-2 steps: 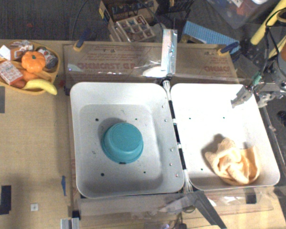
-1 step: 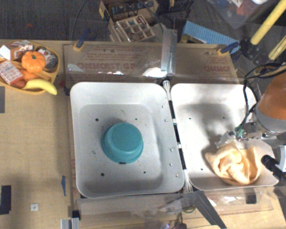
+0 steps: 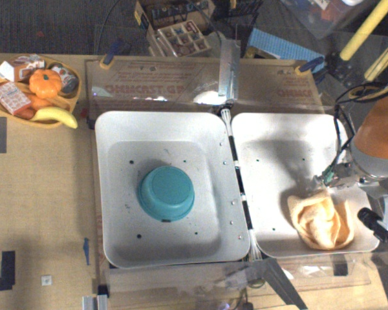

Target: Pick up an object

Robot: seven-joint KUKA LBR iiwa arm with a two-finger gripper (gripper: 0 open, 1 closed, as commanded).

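A teal bowl (image 3: 167,192) lies upside down in the middle of the left bin (image 3: 116,134). A crumpled yellow-orange cloth (image 3: 321,221) rests in the near right corner of the right bin (image 3: 271,141). The arm comes in from the right, its orange band (image 3: 379,133) above the wrist. My gripper (image 3: 327,177) hangs low over the right bin, just at the cloth's far upper edge. Whether it touches the cloth is unclear.
A yellow dish (image 3: 32,92) holding a banana, an orange and small boxes stands on the bench at the far left. Cardboard flaps (image 3: 155,86) and a clear panel line the back of the bins. Cables (image 3: 341,124) hang beside the arm.
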